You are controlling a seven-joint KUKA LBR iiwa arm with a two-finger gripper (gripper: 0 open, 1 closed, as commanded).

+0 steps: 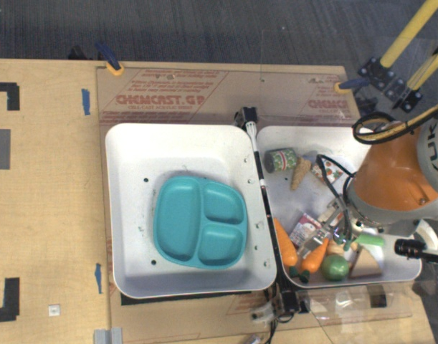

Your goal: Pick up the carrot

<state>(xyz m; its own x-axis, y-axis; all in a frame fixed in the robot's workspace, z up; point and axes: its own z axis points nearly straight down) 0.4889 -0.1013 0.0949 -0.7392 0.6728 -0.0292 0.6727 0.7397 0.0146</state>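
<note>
An orange carrot [283,242] lies along the left wall of the right bin [312,138], pointing toward the front. A second, shorter orange tapered piece [315,258] lies just right of it at the bin's front. My gripper [334,228] hangs low over the front middle of this bin, directly above and behind the shorter orange piece and to the right of the long carrot. Clutter and the wrist hide its tips, and I see nothing clearly held.
The right bin also holds a green can [281,160], a cone [301,172], a pink packet [304,229] and a green round item [335,267]. A teal divided plate [201,221] sits in the left bin [132,156]. Yellow poles [416,20] stand at the back right.
</note>
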